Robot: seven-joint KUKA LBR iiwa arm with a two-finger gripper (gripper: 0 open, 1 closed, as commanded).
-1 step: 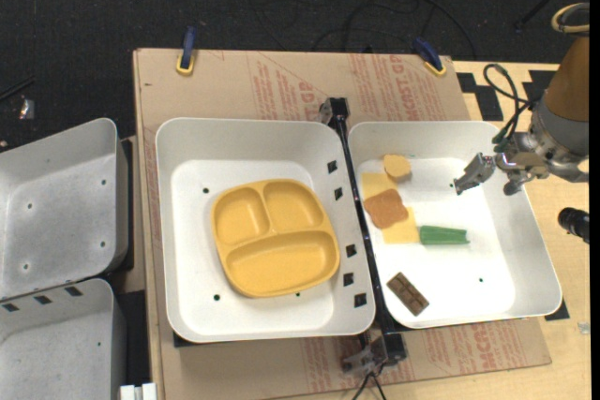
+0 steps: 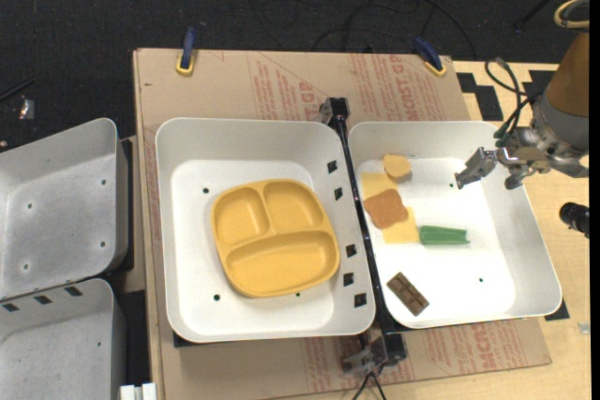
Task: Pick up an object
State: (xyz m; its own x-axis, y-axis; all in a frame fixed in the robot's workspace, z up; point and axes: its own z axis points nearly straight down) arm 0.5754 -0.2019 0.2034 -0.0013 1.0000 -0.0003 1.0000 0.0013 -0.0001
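In the right bin (image 2: pixel 511 290) lie a green block (image 2: pixel 442 236), a brown toast-like piece (image 2: pixel 384 208) on a yellow slab (image 2: pixel 397 225), a small round yellow piece (image 2: pixel 397 167) and a dark brown bar (image 2: pixel 408 292). My gripper (image 2: pixel 490 167) hovers over the bin's upper right part, to the right of the round yellow piece. Its fingers stand spread apart, with nothing between them.
The left bin (image 2: pixel 178 201) holds a yellow divided tray (image 2: pixel 276 237). Black clips run along the divider between the bins (image 2: pixel 354 220). Two white lids (image 2: pixel 56 201) lie off the bench at the left. Cables trail near the arm at the right.
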